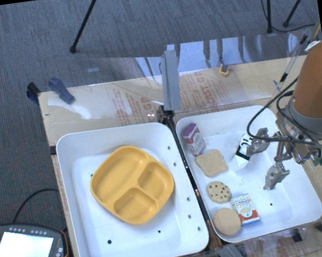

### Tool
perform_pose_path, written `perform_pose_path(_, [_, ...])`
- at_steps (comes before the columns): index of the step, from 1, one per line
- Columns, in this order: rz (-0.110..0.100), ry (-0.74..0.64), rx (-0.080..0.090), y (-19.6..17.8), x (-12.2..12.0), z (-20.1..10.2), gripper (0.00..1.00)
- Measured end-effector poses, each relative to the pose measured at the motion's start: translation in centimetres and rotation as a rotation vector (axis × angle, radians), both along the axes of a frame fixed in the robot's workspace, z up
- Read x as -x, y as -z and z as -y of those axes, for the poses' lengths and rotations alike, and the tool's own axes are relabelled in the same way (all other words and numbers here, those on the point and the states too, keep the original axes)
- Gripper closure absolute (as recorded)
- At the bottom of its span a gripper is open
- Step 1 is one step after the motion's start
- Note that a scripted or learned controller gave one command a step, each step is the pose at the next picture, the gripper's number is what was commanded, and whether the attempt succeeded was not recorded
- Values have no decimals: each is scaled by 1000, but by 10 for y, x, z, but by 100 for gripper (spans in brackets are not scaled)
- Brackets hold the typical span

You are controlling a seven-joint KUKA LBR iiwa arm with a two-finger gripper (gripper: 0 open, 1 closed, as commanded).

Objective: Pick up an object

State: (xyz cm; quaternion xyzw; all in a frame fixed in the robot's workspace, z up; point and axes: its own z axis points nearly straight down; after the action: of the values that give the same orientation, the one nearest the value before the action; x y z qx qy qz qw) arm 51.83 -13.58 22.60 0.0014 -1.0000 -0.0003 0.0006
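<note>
While no single item is named by the task, the right bin (302, 208) offers five candidates, and the yellow divided plate (132, 183) lies in the left bin (75, 153).

- Yellow divided plate: stiff, light plastic by the look; too broad except at its rim.
- Toast slice (211, 162): flat, likely a light toy; take across its edges.
- Bun (227, 221): round, possibly slippery.
- Small carton (245, 209): boxy, parallel sides, probably the easiest hold.
- Purple carton (194, 138): upright, may topple.
- Cookie (218, 192): thin, low.
- Hand (267, 160): fingers spread apart, holding nothing, above the right bin's bare floor, right of the toast slice.
</note>
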Motion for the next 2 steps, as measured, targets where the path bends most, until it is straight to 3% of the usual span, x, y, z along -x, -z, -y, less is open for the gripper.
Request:
perform_pose_path(1, [12,-261,2,132,4,-16,0])
perform_pose_path(2, [14,-271,2,122,2,-19,100])
